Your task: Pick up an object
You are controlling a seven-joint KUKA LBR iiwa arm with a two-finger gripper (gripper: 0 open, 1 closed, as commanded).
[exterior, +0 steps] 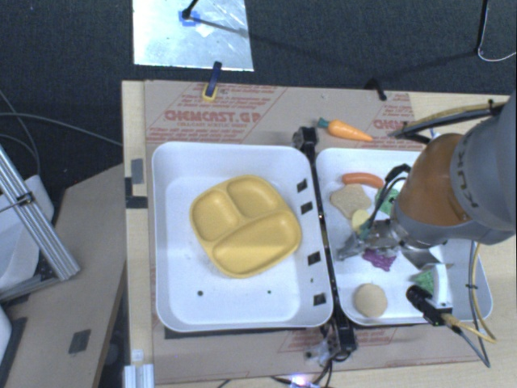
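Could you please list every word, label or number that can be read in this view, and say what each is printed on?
"CHEMCAST GP": red print on the brown board behind the left white bin.
The same red print starts again on the board near the carrot, cut off by the arm: unreadable.
The finer red lines around both are too small to read.

Both white bins (174, 241) are seen as smooth, faintly glossy plastic. The yellow divided plate (245, 225) is rendered in matt plastic. The desk (266, 111) is covered by printed brown paper, and a shiny foil-like sheet (192, 21) is laid on rough dark carpet (65, 47).
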